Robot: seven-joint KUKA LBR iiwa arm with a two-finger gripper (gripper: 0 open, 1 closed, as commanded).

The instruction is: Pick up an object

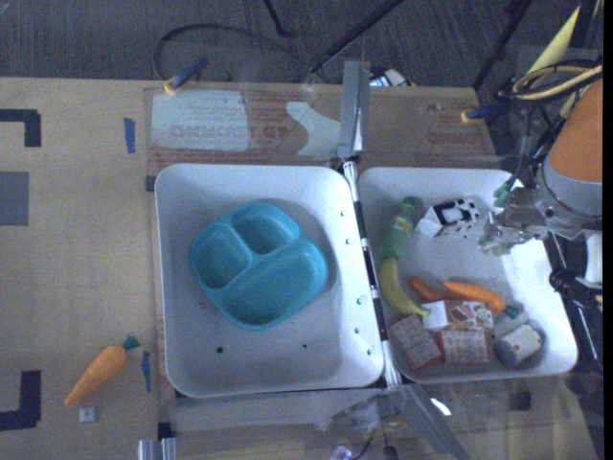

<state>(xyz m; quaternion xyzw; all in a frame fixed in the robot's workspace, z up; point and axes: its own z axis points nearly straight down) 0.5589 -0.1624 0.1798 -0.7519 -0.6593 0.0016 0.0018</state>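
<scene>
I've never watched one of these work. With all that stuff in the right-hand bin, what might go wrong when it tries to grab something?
The toys lie crowded: the banana, carrot and small boxes touch or overlap, so it may nudge neighbours or lift two. The gripper hangs near the right bin's far edge, beside the black-and-white toy, and could bump it.

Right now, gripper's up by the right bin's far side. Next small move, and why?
Probably ease the gripper down and left toward the black-and-white toy. It sits nearest the gripper in the right bin with bare floor around it, while the banana, carrot and boxes crowd together.
</scene>
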